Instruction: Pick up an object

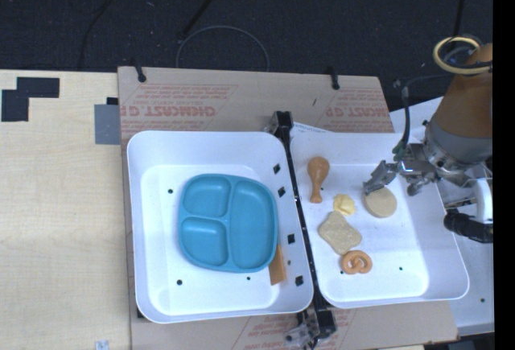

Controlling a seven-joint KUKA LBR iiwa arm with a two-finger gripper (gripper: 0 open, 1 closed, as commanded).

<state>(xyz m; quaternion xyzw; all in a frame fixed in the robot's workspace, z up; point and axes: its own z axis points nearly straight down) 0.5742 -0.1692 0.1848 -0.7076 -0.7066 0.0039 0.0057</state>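
The gripper (392, 177) hangs with fingers spread, holding nothing, just above the round biscuit (381, 203) in the right bin (447, 276). From there, a good grasp means lowering straight, straddling the biscuit, then closing gently.

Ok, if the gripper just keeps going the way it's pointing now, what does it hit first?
Probably the round beige piece. The gripper points left and down into the right bin, with that piece just below its tips. Height above it is hard to judge from this slanted view.
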